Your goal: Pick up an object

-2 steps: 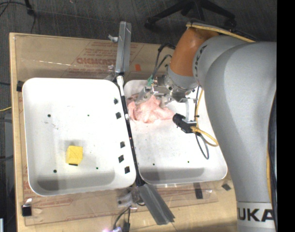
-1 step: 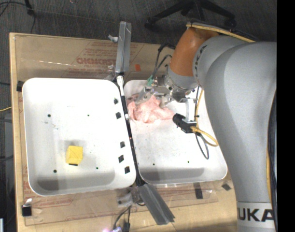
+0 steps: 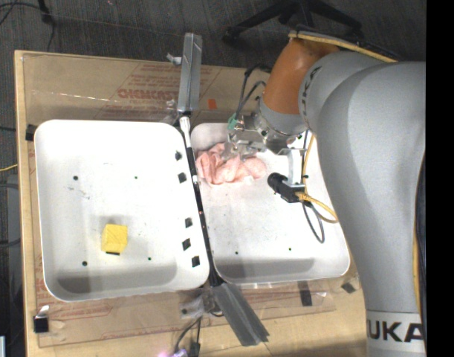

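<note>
Pincer on crumpled pink cloth, grip unclear; wooden surface, yellow block in left bin.

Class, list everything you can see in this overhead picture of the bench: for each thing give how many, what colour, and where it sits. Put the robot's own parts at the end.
Bins: two, white, shallow, side by side on the bench.
Block: one, yellow, lower left part of the left bin.
Soft crumpled object: one, pink, upper left corner of the right bin, directly under the gripper.
Bench: one, pale wood colour with red printing near the top, under both bins.
Divider rail: one, grey, running between the bins.
Office chair base: one, black, on the dark floor beyond the bench.
Arm: one, grey with an orange band, entering from the right.
Gripper: one, metallic, at the pink object.
</note>
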You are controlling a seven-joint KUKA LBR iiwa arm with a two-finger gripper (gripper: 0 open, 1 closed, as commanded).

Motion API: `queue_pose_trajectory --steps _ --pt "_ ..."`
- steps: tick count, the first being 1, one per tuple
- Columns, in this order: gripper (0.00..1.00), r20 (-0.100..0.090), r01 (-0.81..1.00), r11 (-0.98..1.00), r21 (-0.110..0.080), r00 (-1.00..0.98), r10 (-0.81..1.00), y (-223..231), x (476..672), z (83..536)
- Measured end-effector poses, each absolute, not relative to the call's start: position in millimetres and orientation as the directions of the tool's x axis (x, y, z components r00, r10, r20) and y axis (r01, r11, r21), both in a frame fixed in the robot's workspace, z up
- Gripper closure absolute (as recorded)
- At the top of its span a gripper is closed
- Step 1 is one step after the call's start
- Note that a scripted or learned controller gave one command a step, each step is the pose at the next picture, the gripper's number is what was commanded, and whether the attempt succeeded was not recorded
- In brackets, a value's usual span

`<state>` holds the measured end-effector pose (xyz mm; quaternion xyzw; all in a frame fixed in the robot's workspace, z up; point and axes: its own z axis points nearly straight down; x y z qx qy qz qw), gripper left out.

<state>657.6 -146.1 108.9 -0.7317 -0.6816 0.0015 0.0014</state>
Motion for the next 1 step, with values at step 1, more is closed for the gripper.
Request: queue_pose_trajectory --steps 1 --pt "1.0 -0.001 0.997 0.08 -0.001 -0.08 0.997 -76.4 657.0 201.5"
